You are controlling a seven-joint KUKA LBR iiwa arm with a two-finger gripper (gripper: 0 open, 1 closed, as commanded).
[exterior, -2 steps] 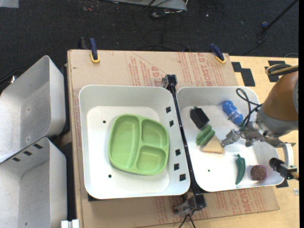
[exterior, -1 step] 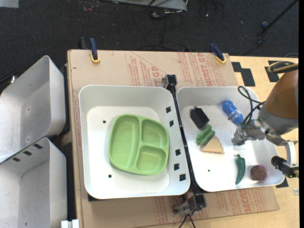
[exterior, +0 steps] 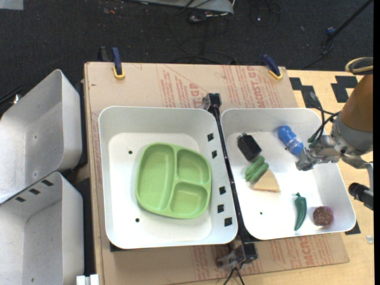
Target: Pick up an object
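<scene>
in the left bin, a green divided plate.

Red print on the cardboard sheet under my bins, upside down, too faint for me to read

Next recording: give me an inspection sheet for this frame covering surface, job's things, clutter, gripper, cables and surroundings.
Surface: brown cardboard-covered bench bearing two shallow white bins, left bin and right bin.
Job's things: in the right bin, blue plastic bottle, black block, green pod-shaped toy, tan wedge, green chili pepper toy, dark red ball.
Clutter: green divided plate in the left bin.
Gripper: gripper low over the right bin, beside the bottle.
Cables: black cables on the floor.
Surroundings: dark carpet, spare white bins at left.
</scene>
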